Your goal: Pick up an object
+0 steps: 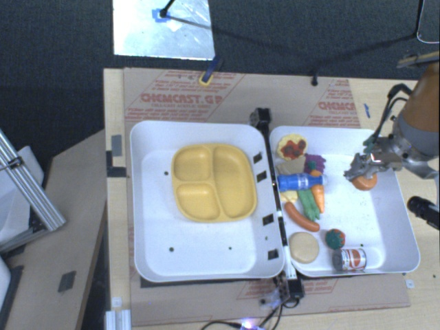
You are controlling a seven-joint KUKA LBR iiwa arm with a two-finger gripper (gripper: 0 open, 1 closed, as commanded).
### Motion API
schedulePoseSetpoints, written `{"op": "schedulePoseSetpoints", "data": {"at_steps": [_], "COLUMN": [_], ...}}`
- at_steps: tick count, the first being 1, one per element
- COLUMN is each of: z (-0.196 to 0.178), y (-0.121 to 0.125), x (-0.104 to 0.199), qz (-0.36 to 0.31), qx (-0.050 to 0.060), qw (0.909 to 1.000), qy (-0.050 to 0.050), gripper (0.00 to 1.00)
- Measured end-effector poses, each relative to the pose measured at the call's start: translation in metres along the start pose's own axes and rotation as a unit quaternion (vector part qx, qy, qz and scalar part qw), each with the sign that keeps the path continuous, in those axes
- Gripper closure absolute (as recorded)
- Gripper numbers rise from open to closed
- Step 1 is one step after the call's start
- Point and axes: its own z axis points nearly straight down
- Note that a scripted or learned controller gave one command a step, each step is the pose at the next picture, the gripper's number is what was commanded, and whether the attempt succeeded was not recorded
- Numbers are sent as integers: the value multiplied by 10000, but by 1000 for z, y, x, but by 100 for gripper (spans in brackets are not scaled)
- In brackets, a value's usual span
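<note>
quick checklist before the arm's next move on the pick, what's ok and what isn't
1. Gripper over the right bin: ok.
2. Orange piece right under the gripper: ok.
3. Piece actually held between the jaws: cannot tell, the gripper hides the contact.
4. Orange piece clear of neighbours: ok, it sits apart from the pile of toy food by the divider.
5. Can and green ball out of the way: ok, both lie near the bin's front edge.
6. Yellow tray in the left bin untouched: ok.
</note>
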Motion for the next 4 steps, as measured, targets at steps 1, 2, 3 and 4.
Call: {"op": "schedulePoseSetpoints", "data": {"at_steps": [1, 2, 3, 4], "z": [4, -4, -14, -13], "y": [-2, -10, -15, -32], "x": [45, 107, 161, 212], "qz": [-6, -13, -15, -10], "qx": [-1, -3, -8, 1], "qw": [10000, 10000, 10000, 10000], "qy": [1, 5, 8, 5], "gripper": [100, 100, 100, 100]}}
